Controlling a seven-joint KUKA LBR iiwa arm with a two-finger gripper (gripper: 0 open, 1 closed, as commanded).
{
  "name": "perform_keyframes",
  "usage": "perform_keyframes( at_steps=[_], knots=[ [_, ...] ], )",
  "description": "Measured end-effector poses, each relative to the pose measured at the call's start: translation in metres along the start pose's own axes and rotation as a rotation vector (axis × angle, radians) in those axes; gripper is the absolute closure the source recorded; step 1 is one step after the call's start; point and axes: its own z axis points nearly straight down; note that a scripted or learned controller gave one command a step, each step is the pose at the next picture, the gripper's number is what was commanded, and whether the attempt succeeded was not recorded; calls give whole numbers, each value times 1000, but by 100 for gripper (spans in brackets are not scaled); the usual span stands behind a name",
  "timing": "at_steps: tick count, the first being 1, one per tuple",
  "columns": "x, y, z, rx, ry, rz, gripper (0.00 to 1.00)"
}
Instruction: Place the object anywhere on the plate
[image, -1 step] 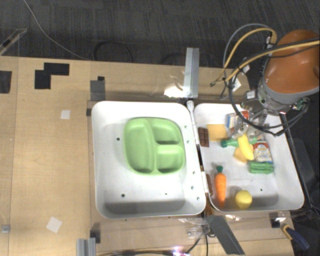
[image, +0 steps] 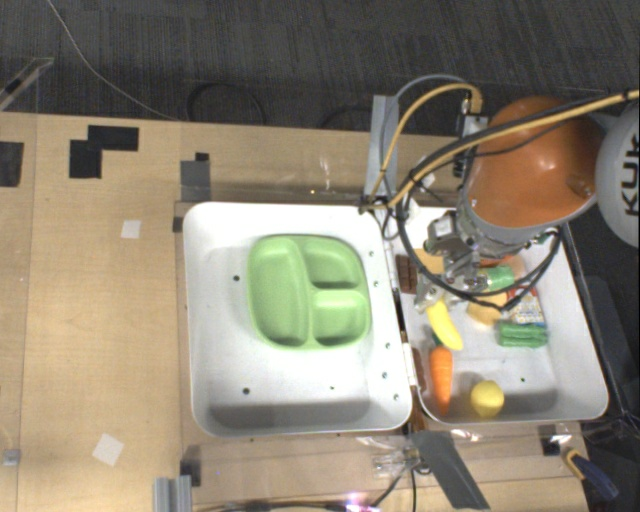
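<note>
A green divided plate (image: 305, 290) lies in the left white bin (image: 220, 330). The right bin (image: 570, 360) holds toy food: a yellow banana (image: 444, 325), an orange carrot (image: 441, 371), a yellow lemon (image: 487, 398), a green piece (image: 523, 334) and other bits half hidden under the arm. My gripper (image: 458, 275) hangs low over the right bin's upper left part, just above the banana. The wrist and cables cover its fingers.
The orange wrist band (image: 528, 160) and yellow and black cables (image: 430, 110) loom over the right bin's far side. A metal divider (image: 400, 300) separates the two bins. Wooden bench with black marks spreads to the left.
</note>
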Motion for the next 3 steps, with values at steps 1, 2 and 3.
perform_keyframes(
  at_steps=[1,2,3],
  knots=[
    [-63,7,0,0,-1,-54,100],
    [-144,-25,24,-1,-2,-97,100],
    [-140,-27,22,2,0,-90,0]
  ],
)
